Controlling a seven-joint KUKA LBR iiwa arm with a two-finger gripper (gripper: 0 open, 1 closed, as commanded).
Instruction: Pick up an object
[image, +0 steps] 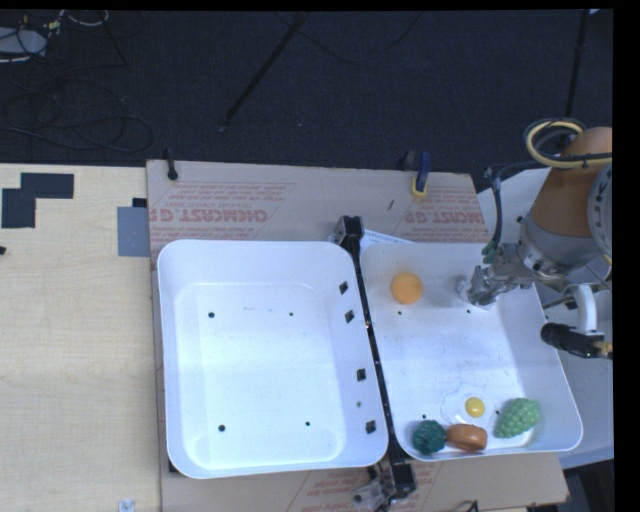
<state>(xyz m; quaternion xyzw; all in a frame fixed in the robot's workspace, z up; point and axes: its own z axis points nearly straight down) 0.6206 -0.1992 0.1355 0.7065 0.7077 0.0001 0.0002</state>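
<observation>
End effector (482, 288): hovering low over the right bin's far right part; whether it is open or closed, I cannot tell.
Right bin (545, 345): sitting beside the left bin (180, 300) on the counter.
Green lumpy object (517, 416): lying in the right bin's near right corner.
Orange ball (406, 288): resting near the far left corner, apart from the end effector.
Teal object (430, 436): lying along the near edge, touching an orange oval object (466, 436).
Yellow ball (474, 407): sitting just behind them.

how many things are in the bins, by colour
orange: 2, a ball and an oval piece
green: 2, a dark lump and a light bumpy one
yellow: 1, a small round piece
total: 5
</observation>
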